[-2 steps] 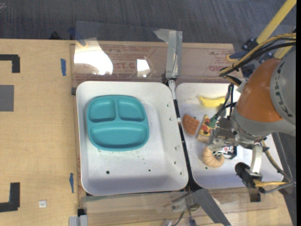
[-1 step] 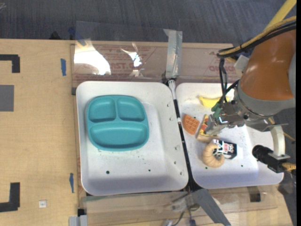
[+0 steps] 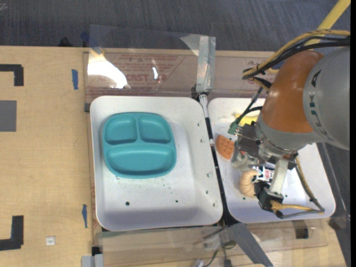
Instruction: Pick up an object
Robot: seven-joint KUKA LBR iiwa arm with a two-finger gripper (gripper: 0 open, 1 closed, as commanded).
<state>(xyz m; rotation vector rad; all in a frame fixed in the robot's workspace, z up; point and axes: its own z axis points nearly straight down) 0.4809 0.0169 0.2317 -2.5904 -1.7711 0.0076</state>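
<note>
The pincer [image 3: 253, 174] hung low in the right bin [image 3: 320, 204], its state impossible to tell (the wrist hid it). A tan lump [image 3: 246, 181] lay just beside it, an orange piece [image 3: 225, 146] near the divider. A grab might slip against that wall; the left bin [image 3: 189, 204] offered more room around its teal tray [image 3: 139, 144].

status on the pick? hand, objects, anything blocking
Hand low inside the right bin, its grip hidden by the arm. Orange waffle-like piece and tan croissant-like item lie beside it, nothing visibly held. Teal divided plate sits apart in left bin.
</note>
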